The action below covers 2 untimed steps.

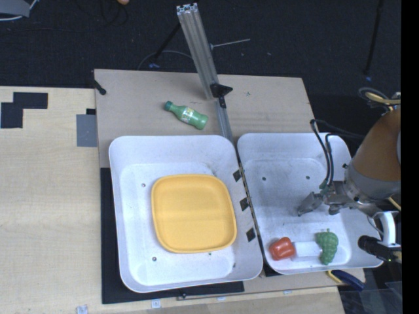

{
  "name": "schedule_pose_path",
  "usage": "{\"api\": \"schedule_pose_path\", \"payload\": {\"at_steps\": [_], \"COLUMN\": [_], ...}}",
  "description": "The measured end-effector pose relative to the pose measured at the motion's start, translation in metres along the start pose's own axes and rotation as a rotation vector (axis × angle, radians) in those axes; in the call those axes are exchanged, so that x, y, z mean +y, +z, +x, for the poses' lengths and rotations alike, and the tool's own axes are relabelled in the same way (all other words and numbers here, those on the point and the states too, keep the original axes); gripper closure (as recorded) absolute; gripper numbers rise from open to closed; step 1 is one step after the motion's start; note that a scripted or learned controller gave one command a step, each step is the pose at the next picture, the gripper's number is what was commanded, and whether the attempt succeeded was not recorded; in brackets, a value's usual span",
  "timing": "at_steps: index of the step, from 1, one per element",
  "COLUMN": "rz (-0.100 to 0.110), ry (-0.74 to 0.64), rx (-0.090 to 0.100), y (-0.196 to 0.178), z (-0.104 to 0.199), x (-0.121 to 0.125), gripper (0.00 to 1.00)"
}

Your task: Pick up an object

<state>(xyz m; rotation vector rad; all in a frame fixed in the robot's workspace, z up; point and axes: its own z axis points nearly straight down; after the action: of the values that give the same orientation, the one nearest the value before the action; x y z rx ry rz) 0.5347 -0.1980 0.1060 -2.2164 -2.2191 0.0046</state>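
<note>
Camera view: I see gripper [313, 205] low in right bin [281, 159], fingers [306, 208] spread open, holding nothing. Red pepper [282, 248] below-left of fingers, green broccoli [327, 246] below-right. Yellow plate [194, 212] far left, left bin [124, 175]. Green bottle [186, 115] on bench [262, 103].

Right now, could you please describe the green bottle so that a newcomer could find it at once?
Start at the left bin holding the yellow plate. Above it, on the bare bench, lies the green bottle. It alone rests outside both bins.
</note>
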Motion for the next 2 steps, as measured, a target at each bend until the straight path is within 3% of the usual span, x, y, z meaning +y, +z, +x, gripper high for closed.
{"api": "schedule_pose_path", "payload": {"at_steps": [1, 2], "rz": [-0.005, -0.009], "ry": [0.003, 0.003], "rx": [-0.002, -0.003], "y": [-0.013, -0.055], "z": [-0.002, -0.004], "x": [0.001, -0.002], "gripper": [1.0, 1.0]}}
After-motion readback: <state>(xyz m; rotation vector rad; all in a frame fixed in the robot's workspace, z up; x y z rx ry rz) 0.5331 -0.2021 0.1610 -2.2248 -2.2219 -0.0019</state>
